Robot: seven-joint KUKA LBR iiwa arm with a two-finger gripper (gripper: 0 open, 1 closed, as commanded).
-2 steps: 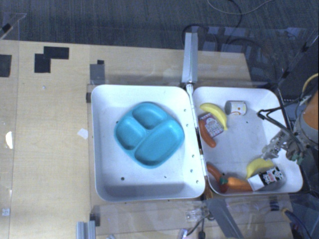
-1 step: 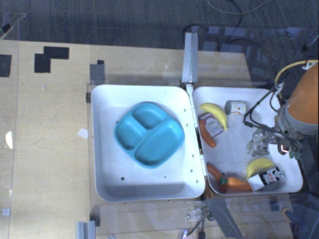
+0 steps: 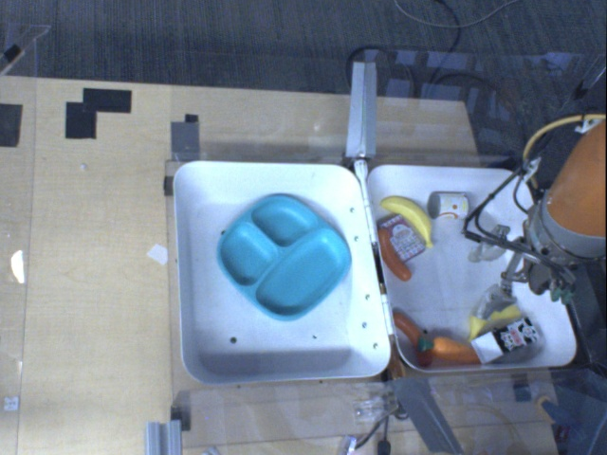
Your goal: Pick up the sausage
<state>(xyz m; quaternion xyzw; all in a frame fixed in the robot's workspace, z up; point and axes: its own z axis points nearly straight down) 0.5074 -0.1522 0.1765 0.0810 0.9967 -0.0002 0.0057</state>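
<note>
Carrot (image 3: pixel 453 351) and a small red piece lie along the near edge of the right bin (image 3: pixel 560 349), closest to the camera, with a yellow-and-black packet (image 3: pixel 505 332) just beside them. The gripper (image 3: pixel 501 297) hangs low over that packet at the bin's right side — whether it is spread or closed I cannot tell. The sausage (image 3: pixel 395 261), reddish-brown with a printed label (image 3: pixel 404 240) lying on it, sits against the bin's left wall, touching the banana (image 3: pixel 410 218) and well apart from the gripper. The left bin (image 3: pixel 204 349) holds a blue divided plate (image 3: pixel 285 255).

Risks, as I judge them: the gripper stands over the wrong thing; a grasp at the sausage may catch the banana or the label instead, and the wall so close leaves little room — it could slip out.
</note>
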